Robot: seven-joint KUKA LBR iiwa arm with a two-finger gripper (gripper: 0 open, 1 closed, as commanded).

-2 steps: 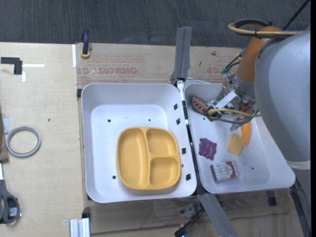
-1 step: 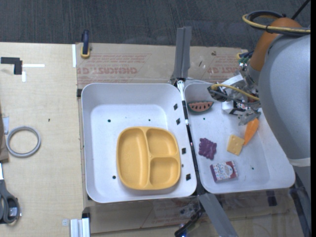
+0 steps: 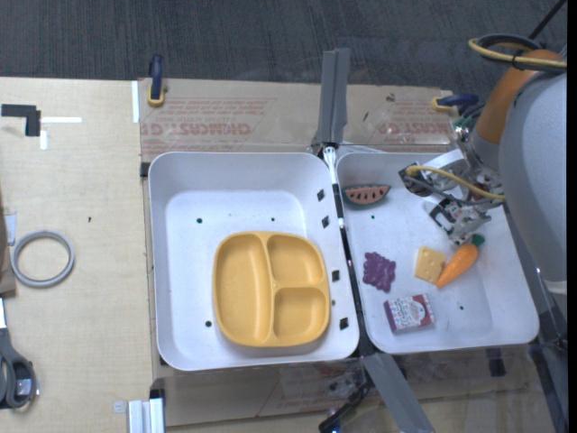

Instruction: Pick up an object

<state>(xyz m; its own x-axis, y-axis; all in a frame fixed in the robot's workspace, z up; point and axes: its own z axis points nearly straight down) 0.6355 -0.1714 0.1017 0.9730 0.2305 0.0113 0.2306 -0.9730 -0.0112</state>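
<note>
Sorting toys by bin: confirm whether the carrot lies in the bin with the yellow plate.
No, the carrot lies in the right bin, beside the cheese wedge.

A robotics lab or test cell — plainly no home or kitchen. Pale plywood worktop (image 3: 81, 332) over dark carpet (image 3: 225, 16), two white bins (image 3: 171, 332) fixed side by side on cardboard sheeting (image 3: 234, 120) held by a clamp (image 3: 157, 79). Roll of tape (image 3: 41, 258) and scissors (image 3: 16, 377) left at hand — plus toy food like a plastic carrot (image 3: 458, 262).
</note>
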